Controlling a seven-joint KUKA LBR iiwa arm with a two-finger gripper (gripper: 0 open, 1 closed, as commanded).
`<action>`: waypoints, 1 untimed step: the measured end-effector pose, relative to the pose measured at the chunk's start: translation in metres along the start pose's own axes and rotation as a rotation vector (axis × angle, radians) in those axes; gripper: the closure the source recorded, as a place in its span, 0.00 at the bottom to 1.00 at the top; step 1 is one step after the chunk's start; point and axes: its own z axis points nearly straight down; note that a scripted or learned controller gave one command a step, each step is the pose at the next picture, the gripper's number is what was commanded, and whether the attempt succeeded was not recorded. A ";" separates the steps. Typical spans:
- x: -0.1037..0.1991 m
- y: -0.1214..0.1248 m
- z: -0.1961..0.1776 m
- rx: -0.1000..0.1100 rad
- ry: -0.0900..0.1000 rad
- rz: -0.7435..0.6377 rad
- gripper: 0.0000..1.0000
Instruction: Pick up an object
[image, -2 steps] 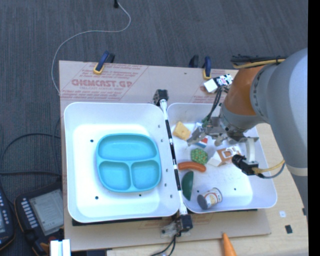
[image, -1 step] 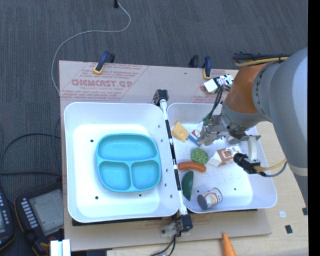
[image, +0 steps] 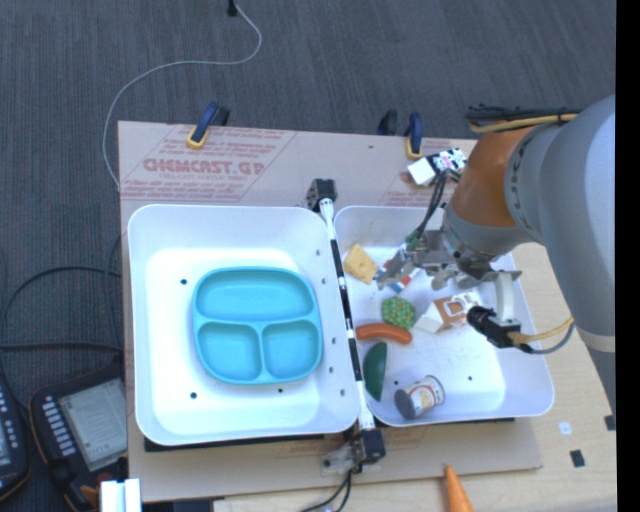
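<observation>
Two white bins side by side on the surface (image: 200, 165).
Left bin (image: 150, 300) holds a blue divided plate (image: 258, 325); right bin (image: 520, 385) holds cheese (image: 360, 264), broccoli (image: 398, 312), sausage (image: 383, 333), can (image: 420, 396). Jaws' state: cannot tell. Grey carpet surrounds.

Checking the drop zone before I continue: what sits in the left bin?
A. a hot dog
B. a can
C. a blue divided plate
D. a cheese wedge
C: the blue divided plate lies alone in the left bin; the other items listed are in the right bin.
</observation>
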 end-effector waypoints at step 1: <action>0.000 0.000 -0.010 0.000 -0.001 0.000 1.00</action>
